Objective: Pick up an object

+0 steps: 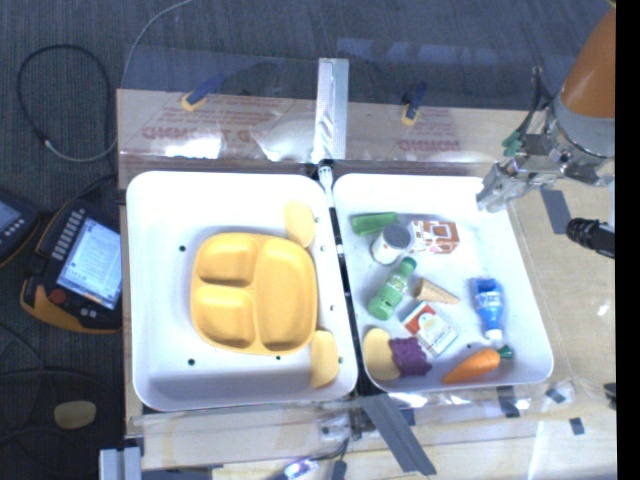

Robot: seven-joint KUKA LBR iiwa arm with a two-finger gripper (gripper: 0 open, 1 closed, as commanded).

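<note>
The right bin (527,268) holds several small items: a green bottle (391,289), a blue bottle (488,306), an orange carrot (472,365), a purple grape bunch (408,354), a cone (436,291), a white and red carton (431,327), another carton (435,235), a green piece (373,223) and a grey-topped cup (390,243). My gripper (497,190) hangs over the bin's far right corner, above and apart from all of them, with nothing seen in it.
The left bin (160,208) carries a yellow divided tray (253,291), with pale yellow pieces at its far (299,223) and near (323,356) right corners. A metal divider (331,108) stands behind the bins. A teach pendant (75,263) lies off the bench at left.
</note>
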